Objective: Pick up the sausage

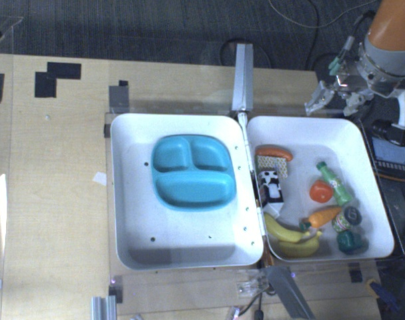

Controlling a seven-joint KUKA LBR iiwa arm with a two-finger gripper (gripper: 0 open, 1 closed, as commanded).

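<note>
Camera view: looks down at a slant on a wooden worktop (55, 179) w/ two shallow white bins side by side.
Left bin (129, 212): holds a blue divided plate (192, 172), three compartments, lying flat near the bin's middle.
Right bin (362, 145): holds all the small items.
Sausage (273, 154): reddish-orange, lying across the bin's upper-left corner, close to the wall shared w/ the left bin; nothing touching it from above.
Black-and-white box (271, 185): just below the sausage, along the same wall.
Bananas (290, 235): yellow, at the bin's lower-left, curving along the front wall.
Carrot (322, 217): orange, tilted, just right of the bananas.
Tomato (320, 192): red-orange, round, mid-bin.
Green bottle (333, 182): lying slanted, touching the tomato's right side.
Dark green item (351, 242): lower-right corner, type unclear.
Arm (392, 19): grey w/ orange band, upper right of view.
Gripper (335, 99): over the worktop just beyond the right bin's far rim, well apart from the sausage; fingers spread apart, nothing between them.
</note>
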